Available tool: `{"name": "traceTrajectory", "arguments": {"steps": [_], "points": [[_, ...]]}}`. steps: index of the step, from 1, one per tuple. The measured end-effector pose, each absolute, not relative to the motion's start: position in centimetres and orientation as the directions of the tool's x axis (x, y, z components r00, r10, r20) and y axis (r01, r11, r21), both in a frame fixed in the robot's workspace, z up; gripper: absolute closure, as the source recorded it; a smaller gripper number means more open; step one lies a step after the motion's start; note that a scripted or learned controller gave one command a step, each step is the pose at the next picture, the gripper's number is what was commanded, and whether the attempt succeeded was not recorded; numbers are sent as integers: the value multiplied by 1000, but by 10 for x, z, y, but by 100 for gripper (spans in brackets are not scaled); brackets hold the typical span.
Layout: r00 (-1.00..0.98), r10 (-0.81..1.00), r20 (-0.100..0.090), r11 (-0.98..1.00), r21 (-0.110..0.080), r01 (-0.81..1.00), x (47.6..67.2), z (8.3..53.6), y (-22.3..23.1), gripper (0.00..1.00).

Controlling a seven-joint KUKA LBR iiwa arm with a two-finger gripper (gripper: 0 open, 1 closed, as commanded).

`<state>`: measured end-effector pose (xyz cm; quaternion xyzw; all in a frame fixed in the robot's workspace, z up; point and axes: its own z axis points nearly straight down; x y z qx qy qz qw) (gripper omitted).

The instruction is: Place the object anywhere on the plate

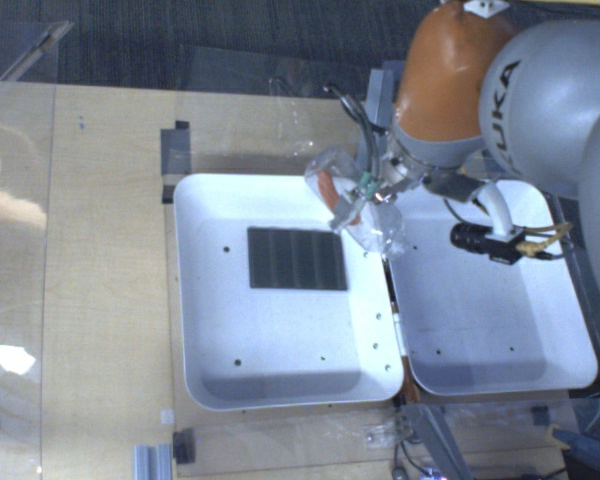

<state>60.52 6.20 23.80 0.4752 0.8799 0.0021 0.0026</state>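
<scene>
Wooden bench point(90, 298), dark plate point(297, 259) in left bin point(280, 368); end effector point(365, 193) state unclear.

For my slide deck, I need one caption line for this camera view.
KUKA arm's gripper over the left bin's upper right corner, orange object beside it, dark plate below.

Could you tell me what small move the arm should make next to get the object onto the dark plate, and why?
Probably a short move toward the view's lower left. The gripper hangs over the left bin's upper right corner, with an orange object beside it in clear wrapping, while the dark plate lies toward the bin's middle. Whether the object is actually held is unclear.
</scene>
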Motion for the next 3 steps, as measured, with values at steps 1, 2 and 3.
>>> {"name": "traceTrajectory", "arguments": {"steps": [1,2,3], "points": [[-552,834,-5,552,11,834,606,249,63,100],[-556,831,-7,556,15,831,608,259,64,100],[-822,570,-2,822,4,570,589,254,110,100]]}}
